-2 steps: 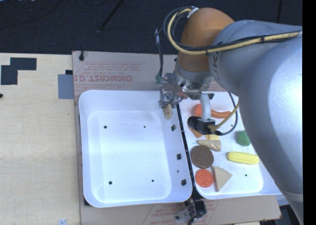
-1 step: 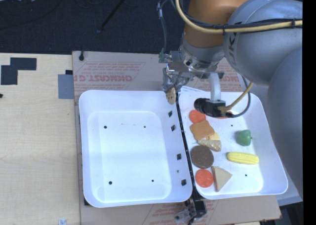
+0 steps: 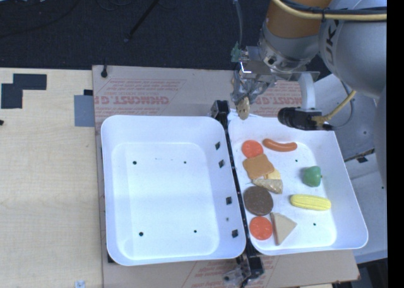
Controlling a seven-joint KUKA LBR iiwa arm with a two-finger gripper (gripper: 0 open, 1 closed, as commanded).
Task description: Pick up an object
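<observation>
- Pincer is seen above the right bin's far rim; finger state cannot be told.
- Nearest target judged the red slice, lying just nearer the camera than the pincer; sausage lies crosswise beside it.

Red printed lettering runs upside down across the cardboard sheet just behind the left bin; its words are too blurred to read.
</observation>
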